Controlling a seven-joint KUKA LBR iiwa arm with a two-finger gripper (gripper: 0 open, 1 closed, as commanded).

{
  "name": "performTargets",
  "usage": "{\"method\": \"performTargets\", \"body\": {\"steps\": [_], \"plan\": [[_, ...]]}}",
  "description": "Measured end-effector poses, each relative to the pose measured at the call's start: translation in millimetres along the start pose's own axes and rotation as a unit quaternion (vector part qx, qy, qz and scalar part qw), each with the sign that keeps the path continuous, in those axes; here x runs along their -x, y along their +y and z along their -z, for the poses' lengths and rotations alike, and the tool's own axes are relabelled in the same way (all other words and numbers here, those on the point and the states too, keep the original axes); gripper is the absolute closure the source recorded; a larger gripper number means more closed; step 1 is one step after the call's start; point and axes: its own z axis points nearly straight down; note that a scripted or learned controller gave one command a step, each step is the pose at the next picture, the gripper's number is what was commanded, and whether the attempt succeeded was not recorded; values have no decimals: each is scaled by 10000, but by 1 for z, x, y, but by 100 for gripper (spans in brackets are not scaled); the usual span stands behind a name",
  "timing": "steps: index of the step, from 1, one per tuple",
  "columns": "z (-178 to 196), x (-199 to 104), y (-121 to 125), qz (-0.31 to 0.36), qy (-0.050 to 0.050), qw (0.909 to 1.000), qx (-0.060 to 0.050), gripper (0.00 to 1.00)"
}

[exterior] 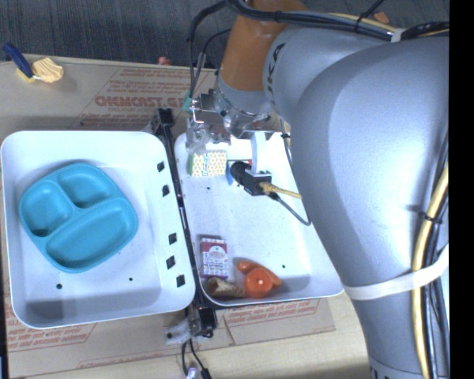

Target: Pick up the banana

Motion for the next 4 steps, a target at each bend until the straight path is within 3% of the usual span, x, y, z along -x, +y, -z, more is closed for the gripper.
{"method": "performTargets", "body": {"steps": [1, 2, 3, 4], "plan": [[6, -111, -41, 247, 7, 9997, 0, 100], [131, -147, -12, -182, 0, 9998, 26, 100], [212, -221, -15, -77, -1, 10000, 23, 100], [84, -186, -39, -207, -14, 9998, -6, 100]]}}
